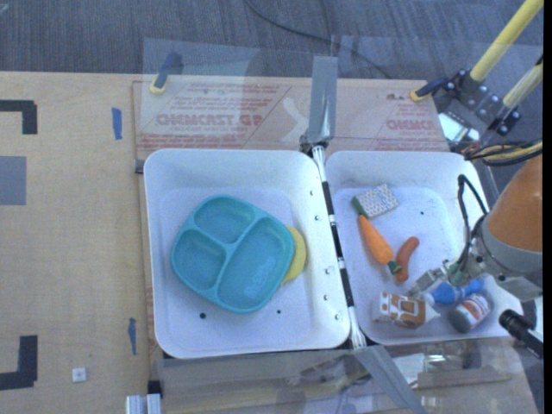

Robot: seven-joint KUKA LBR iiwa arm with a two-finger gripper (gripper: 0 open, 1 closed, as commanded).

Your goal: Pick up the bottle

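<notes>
Low in the right bin (431, 179), the gripper (447, 274) hangs over the bottle (450, 293), which lies just beneath its fingertips beside a grey can (468, 312); whether the fingers are spread or closed cannot be told. A small carton (400, 309) lies left of it.

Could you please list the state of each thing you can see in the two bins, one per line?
Teal divided plate: lying flat in the left bin, on top of a yellow item.
Carrot: lying flat in the right bin.
Small orange piece: lying beside the carrot.
Patterned block: lying flat.
Carton: on its side.
Bottle: lying down, under the gripper.
Grey can: on its side.
</notes>
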